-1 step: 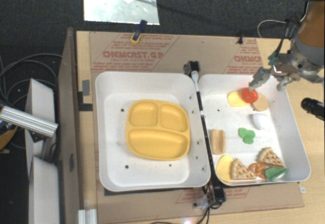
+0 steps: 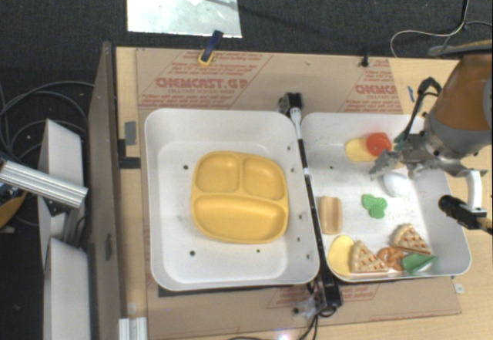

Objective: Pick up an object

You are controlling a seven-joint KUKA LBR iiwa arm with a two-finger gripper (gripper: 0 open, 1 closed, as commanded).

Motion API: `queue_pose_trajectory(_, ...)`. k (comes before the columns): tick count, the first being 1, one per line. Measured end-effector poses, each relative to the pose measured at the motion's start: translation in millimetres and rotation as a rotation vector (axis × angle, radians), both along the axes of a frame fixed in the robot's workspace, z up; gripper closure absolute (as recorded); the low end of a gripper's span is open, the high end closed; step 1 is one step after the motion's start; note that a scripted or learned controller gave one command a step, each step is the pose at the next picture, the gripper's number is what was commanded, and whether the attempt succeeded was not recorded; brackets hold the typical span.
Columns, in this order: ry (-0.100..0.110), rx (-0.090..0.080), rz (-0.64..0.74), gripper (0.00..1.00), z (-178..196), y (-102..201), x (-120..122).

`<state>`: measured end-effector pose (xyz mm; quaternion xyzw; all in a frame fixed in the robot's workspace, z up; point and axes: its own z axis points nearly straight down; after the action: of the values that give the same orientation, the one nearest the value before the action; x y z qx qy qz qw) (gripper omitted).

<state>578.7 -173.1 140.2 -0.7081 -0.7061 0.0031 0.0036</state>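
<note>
We see gripper (image 2: 394, 163) low in right bin (image 2: 454, 250), just above white egg-like piece (image 2: 396, 185); claw state unreadable, cannot tell. We advise centring over piece, descending straight, avoiding red piece (image 2: 378, 143).

My arm (image 2: 462, 111) reaches in from the right, orange band above my wrist. My gripper (image 2: 402, 159) hangs low, pointing left and down.
</note>
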Motion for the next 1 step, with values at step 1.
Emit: queue_pose_trajectory(1,-0.040,-0.015,0.006,0.00,-23.8,3.4,-13.8)
